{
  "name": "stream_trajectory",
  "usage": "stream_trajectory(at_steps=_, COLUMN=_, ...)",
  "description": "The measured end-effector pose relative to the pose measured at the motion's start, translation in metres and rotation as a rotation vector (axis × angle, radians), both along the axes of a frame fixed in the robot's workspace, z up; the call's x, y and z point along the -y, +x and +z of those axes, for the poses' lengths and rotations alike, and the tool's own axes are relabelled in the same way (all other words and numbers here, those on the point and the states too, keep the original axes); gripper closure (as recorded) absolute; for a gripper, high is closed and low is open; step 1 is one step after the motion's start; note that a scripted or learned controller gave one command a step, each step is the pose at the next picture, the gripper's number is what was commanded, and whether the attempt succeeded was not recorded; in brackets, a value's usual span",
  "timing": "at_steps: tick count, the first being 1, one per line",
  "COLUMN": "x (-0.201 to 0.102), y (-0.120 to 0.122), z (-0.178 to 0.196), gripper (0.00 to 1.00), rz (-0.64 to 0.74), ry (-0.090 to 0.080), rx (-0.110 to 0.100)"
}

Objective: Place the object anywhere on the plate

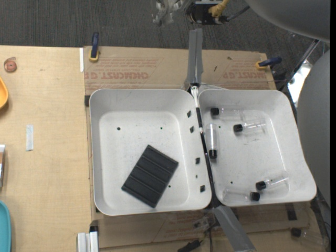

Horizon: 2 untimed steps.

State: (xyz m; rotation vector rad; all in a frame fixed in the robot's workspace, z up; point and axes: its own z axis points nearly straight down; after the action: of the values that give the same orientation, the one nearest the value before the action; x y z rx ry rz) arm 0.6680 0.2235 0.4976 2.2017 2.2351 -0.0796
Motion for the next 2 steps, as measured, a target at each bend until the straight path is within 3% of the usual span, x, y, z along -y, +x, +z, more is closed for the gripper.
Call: stream_trajectory(at_steps=2, x=0.0006, y=0.0019, z=0.0141, gripper=1.00, rz=-0.001, ry=-0.005, rx=-0.005)
